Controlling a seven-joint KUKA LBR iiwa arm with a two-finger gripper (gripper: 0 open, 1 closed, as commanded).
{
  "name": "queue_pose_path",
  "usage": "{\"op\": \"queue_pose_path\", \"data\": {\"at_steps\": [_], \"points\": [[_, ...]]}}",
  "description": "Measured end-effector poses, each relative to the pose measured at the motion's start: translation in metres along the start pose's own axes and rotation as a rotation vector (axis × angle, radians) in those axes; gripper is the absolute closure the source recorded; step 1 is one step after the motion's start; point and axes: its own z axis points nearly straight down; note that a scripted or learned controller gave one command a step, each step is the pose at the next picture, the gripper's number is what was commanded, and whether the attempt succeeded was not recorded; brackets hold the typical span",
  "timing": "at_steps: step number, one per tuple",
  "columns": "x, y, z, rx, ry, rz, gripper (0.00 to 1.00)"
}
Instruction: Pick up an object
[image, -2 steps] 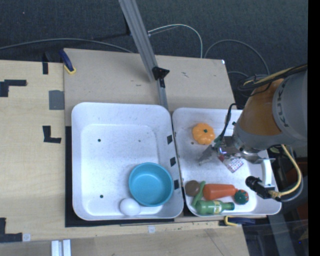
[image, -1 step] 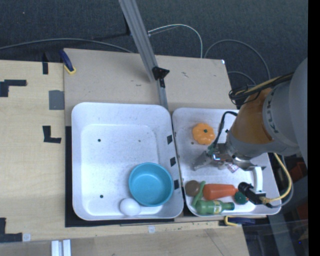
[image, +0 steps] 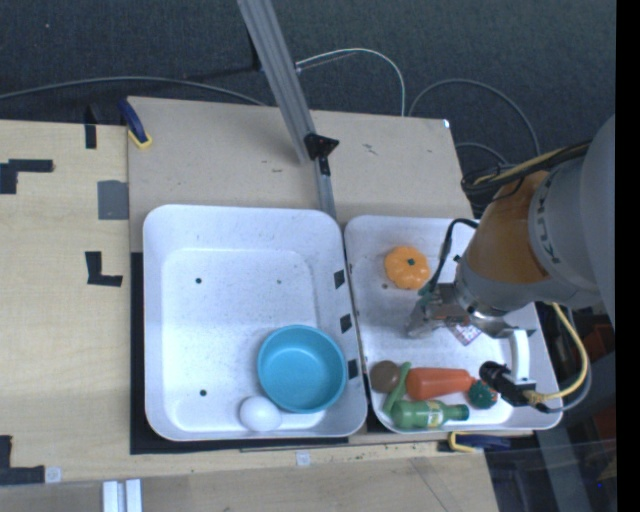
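Camera view: orange pumpkin (image: 407, 268) lies just beside pincer (image: 425, 318).

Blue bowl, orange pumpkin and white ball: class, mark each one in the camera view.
blue bowl (image: 300, 368), camera view, on its inner floor
orange pumpkin (image: 407, 268), camera view, on the middle of its top
white ball (image: 260, 412), camera view, on its centre

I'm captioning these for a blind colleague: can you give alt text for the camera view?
A grey arm's tool hangs low in the right bin, between an orange pumpkin and a carrot and green bottle along its near edge. The left bin has a blue bowl and a white ball.
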Motion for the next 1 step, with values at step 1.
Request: {"op": "queue_pose_path", "data": {"at_steps": [1], "points": [[-0.0052,-0.0015,-0.0434,-0.004,-0.001,0.002,1.00]]}}
